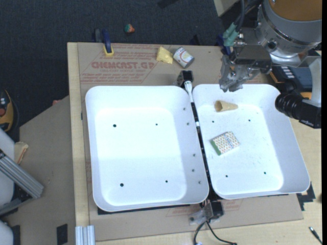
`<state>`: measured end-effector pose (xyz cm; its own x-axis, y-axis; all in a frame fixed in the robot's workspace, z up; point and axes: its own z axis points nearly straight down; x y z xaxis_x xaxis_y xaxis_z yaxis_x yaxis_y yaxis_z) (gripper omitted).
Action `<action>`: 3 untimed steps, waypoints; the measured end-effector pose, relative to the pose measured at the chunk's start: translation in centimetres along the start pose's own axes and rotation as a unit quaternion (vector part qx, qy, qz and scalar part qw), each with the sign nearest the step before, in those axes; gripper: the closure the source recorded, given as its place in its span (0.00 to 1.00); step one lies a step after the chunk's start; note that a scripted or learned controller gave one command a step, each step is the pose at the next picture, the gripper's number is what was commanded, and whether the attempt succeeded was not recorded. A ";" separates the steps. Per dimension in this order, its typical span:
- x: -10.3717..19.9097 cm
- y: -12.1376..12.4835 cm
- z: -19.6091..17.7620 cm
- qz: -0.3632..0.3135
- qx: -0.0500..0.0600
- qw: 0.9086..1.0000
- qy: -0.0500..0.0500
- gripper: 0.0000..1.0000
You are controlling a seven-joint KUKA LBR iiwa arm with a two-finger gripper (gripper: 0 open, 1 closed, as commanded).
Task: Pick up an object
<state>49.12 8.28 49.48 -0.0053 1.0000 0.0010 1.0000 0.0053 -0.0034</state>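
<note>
Dark blue-grey carpet floor point(61, 14) surrounds the bench point(76, 137), its brown cardboard sheet point(127, 65) printed in red lettering, under even light.

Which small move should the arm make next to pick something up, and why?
Probably a short move toward the camera and then down: the tool hangs above the far rim of the right bin, holding nothing, and the small tan cone lies just in front of it. The patterned block is farther away.
</note>
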 end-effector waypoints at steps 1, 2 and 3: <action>6.3 -1.3 3.7 -0.001 0.002 1.000 -0.001 1.00; -7.1 -1.2 0.1 0.010 -0.006 1.000 -0.002 1.00; -1.2 -1.2 6.0 0.000 0.002 1.000 -0.001 1.00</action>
